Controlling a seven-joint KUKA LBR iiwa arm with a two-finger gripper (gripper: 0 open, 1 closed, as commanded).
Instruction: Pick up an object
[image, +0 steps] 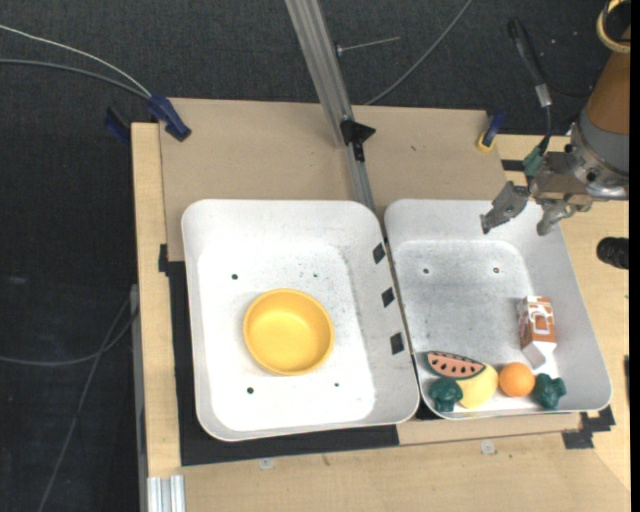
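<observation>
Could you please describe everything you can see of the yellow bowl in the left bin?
The yellow bowl is round and shallow, of smooth plastic by its look, with a slightly darker rim. It sits upright on the floor of the left bin, mouth up, with nothing inside it. It rests a little toward the near side of the bin's middle, touching only the floor and standing apart from the walls.

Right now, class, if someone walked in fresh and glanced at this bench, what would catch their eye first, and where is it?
The yellow bowl stands alone in the left bin. Next, the cluster of toy food along the near edge of the right bin: a watermelon slice, an orange and a small carton. The tool hangs open over that bin's far right corner, holding nothing.
</observation>
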